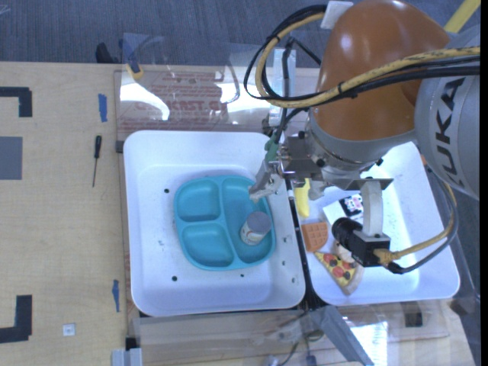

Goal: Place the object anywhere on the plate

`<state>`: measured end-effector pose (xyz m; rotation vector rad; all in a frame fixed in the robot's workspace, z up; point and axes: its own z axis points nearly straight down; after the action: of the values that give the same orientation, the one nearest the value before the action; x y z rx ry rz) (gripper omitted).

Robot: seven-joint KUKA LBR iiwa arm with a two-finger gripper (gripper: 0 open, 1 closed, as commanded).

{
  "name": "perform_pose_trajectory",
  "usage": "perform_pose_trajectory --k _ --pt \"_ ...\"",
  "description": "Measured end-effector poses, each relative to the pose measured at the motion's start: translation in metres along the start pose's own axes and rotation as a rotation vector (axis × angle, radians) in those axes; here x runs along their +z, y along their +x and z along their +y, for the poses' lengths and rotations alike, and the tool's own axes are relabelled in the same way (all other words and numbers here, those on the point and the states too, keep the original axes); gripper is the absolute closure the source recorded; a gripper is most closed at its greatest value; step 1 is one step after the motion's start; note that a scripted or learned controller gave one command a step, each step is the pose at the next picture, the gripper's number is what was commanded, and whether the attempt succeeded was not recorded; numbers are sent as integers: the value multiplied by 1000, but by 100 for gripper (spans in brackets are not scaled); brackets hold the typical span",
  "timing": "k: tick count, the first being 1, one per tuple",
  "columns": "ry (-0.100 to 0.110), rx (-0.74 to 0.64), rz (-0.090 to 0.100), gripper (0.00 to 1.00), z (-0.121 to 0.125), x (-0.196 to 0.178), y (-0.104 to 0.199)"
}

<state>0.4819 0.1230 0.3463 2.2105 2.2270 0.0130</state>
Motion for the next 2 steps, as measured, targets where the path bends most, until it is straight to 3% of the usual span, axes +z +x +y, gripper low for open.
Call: perform_pose_trajectory --k 2 --pt "10 2 -5 0 -1 5 -1"
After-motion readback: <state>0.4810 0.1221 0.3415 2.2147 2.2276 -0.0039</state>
